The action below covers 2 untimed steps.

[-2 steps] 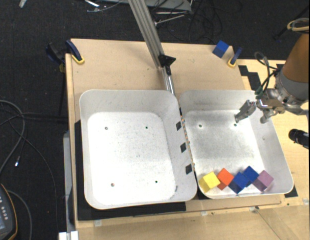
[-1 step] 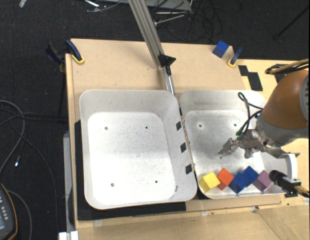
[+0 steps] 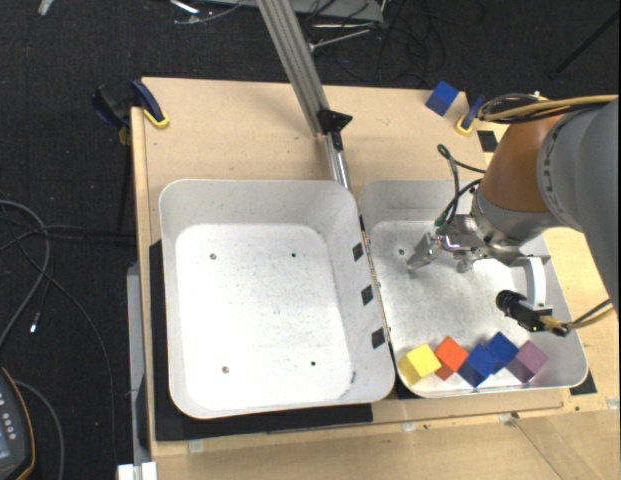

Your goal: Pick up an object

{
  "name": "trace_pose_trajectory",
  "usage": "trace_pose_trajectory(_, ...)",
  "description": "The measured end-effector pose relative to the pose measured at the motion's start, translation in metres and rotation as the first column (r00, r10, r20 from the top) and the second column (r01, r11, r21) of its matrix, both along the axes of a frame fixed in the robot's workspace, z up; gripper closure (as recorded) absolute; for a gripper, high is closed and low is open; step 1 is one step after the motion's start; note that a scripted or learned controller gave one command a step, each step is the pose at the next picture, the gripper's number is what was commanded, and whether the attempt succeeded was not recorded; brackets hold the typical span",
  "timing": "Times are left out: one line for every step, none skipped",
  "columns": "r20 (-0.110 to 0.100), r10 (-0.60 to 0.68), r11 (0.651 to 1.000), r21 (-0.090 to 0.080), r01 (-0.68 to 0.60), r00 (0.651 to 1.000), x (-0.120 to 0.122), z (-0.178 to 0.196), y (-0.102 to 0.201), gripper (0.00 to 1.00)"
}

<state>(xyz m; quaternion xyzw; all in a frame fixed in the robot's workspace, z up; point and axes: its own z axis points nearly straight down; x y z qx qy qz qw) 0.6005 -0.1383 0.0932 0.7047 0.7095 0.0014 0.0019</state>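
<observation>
Four blocks are seen nearest the camera, clustered along the near wall of the right bin (image 3: 390, 230): a yellow block (image 3: 421, 363), an orange block (image 3: 451, 356), a blue block (image 3: 490, 358) and a purple block (image 3: 527, 360). The yellow and orange blocks are touching; the orange is partly overlapped by the blue, and the purple lies just beside the blue at the right end of the row.

The gripper (image 3: 426, 254) is located over the upper middle of the right bin floor, pointing toward the left bin and well apart from the row of blocks. Whether it is open or closed cannot be told from this view. No block is seen at its tip. Behind it, the wrist (image 3: 468, 240) with thin cables is noted, then the orange band (image 3: 518, 176) and the grey arm body (image 3: 588, 163) reaching in from the right. A black fitting (image 3: 520, 308) is seen below the wrist, above the blue block.

The left bin (image 3: 258, 293) is recorded beside the right one, their rims touching along the middle. A second, lone blue block (image 3: 443, 97) rests on the bench (image 3: 230, 128) outside the bins, near the far right corner. A metal post (image 3: 295, 53) runs from the bin junction toward the top of the view.
</observation>
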Motion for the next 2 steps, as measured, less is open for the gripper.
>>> trace_pose_trajectory(-0.001, -0.001, 1.000, 0.000, 0.001, 1.000, -0.002, 0.013, -0.001, 1.00)
trace_pose_trajectory(0.000, 0.000, 1.000, 0.001, 0.000, 1.000, 0.059, 0.002, 0.020, 1.00)
